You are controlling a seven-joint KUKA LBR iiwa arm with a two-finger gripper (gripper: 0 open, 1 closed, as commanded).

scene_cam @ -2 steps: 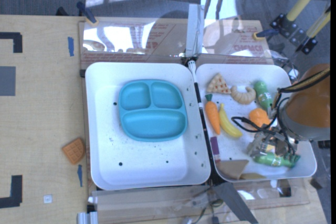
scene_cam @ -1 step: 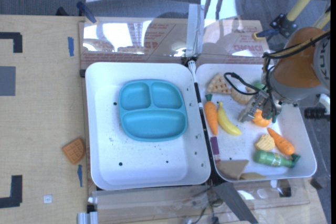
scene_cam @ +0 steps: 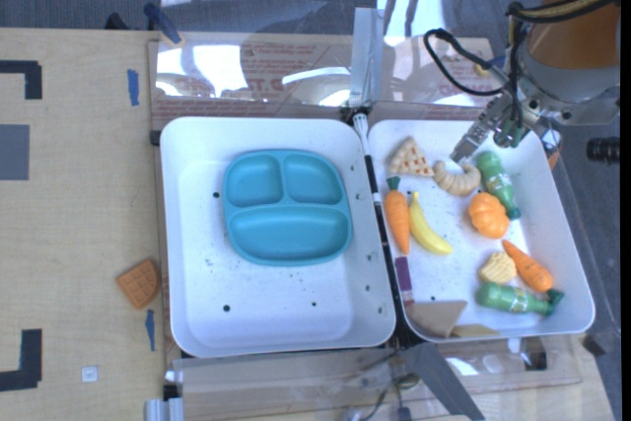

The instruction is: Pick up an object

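Two white bins sit side by side on the worktop; the right bin [scene_cam: 572, 242] holds toy food. End effector [scene_cam: 471, 149] hovers right over the croissant [scene_cam: 456, 177] near the back, can't tell its grip state. Blue plate [scene_cam: 287, 205] fills the left bin [scene_cam: 187, 281].

The arm [scene_cam: 577, 25] enters from the upper right of the camera view, its broad orange band filling the top corner and the grey wrist section just below it. Black cables loop off the wrist toward the left. From the wrist the arm narrows and slants down and to the left, ending in the gripper [scene_cam: 465, 153]. The gripper is tilted rather than vertical, its tip pointing down-left and set low. Its slim grey fingers read as one narrow, blurred shape, so their spacing is unclear.
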